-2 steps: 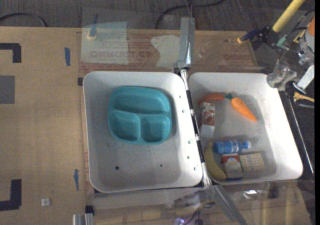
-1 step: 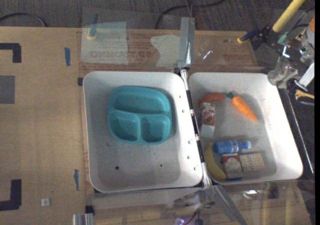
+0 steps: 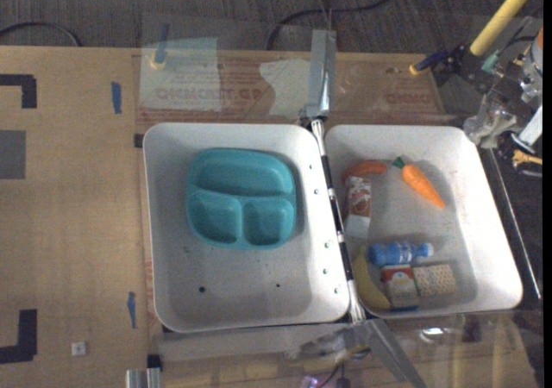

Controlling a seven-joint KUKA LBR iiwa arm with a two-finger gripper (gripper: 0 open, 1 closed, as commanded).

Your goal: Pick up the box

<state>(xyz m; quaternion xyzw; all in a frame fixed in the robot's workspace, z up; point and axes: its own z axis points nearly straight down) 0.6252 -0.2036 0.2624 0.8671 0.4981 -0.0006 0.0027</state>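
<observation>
The box (image 3: 434, 279) lies at the right bin's (image 3: 496, 205) front edge, touching a carton (image 3: 398, 284). The tool (image 3: 500, 115) hovers beyond the back right corner; its grip I cannot tell. Better to descend straight, clear of the carton.

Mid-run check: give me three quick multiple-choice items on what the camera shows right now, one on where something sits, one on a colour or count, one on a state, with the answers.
1. Where is the divided tray?
A. left bin
B. right bin
C. on the bench outside the bins

2. What colour is that tray?
A. red
B. teal
C. yellow

3. How does the carrot lie?
A. standing upright on its tip
B. flat on the bin floor, apart from the other items
C. stacked on the bottle

Answers: 1 A, the tray rests on the floor of the left bin. 2 B, it is teal against the white bin. 3 B, the carrot lies flat in the right bin, away from the bottle and small boxes.
</observation>
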